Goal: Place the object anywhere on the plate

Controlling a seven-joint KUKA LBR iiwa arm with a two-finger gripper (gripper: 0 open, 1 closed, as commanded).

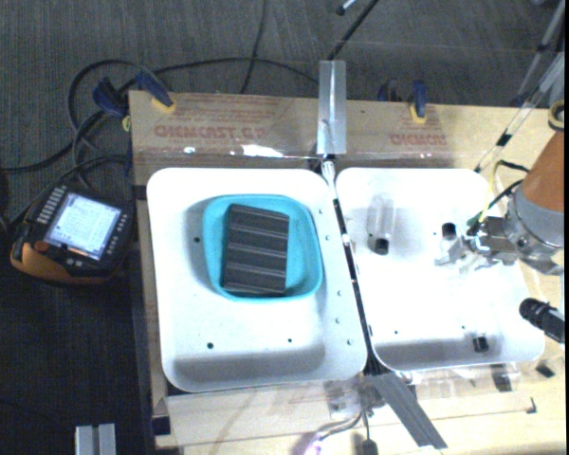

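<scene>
Pale bench (266,410) wood is seen nearest, crossed by a grey metal strut (412,415) whose lower end is cut off by the frame.

Two white bins stand side by side on it. In the left bin (256,354) a blue plate (305,254) is set, and a dark ribbed block (256,249) lies flat on it, inside the rim. No marking can be made out on the block.

In the right bin (417,301) a small dark piece (480,342) sits by the near wall, too small to identify. A short grey cylinder (379,224) with a black end lies farther in, well apart from the plate. The gripper (452,245) is seen low over this bin, right of the cylinder and not touching it. It is blurred against the white floor, so whether it is open or closed cannot be told, and nothing can be made out in it. The arm (555,183) is cut off at the right, with part of its orange band showing.

Beyond the bins, a board (218,121) carries red lettering, too blurred to read. A metal post (332,112) stands at its middle, and clamps (152,88) grip its far edge.

On the dark carpet (76,17) to the left a pendant (76,230) is lying with its screen lit and unreadable. Black cables (199,64) loop behind the board.
</scene>
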